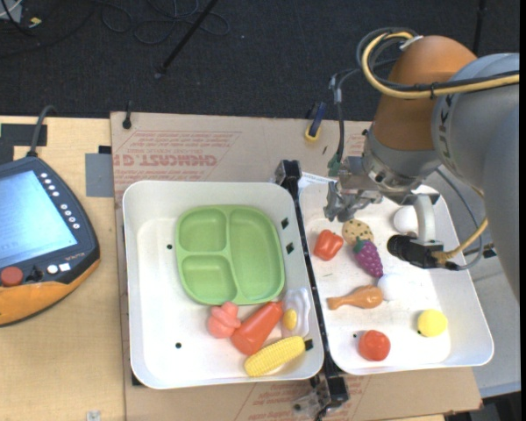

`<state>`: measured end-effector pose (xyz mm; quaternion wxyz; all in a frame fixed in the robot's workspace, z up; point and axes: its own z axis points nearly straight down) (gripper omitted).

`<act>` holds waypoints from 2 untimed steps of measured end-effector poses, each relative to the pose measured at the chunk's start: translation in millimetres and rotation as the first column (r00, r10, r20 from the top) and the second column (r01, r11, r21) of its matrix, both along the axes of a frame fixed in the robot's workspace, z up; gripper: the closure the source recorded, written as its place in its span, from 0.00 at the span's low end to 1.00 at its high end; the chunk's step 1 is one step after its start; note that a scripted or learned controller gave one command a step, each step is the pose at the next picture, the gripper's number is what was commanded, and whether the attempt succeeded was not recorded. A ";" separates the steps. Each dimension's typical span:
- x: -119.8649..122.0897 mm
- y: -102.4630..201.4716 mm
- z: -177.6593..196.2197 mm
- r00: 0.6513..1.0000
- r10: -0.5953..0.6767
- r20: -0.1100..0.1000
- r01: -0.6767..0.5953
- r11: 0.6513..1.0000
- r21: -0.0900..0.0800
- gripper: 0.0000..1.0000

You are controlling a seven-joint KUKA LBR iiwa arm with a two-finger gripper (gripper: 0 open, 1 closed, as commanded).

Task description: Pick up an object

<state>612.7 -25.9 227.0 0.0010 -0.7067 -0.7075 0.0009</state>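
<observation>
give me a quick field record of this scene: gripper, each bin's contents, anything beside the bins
gripper: above the right bin's upper left part, holding nothing visible
left bin: green divided plate, carrot, corn cob, pink toy
right bin: red pepper, grapes, drumstick, tomato, lemon
beside bins: teach pendant on the left
</observation>
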 end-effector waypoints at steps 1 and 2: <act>-8.0 -6.0 -10.9 1.000 -0.001 -0.004 0.001 1.000 -0.001 1.00; 3.8 -11.7 -4.2 1.000 0.002 0.000 -0.002 1.000 0.000 1.00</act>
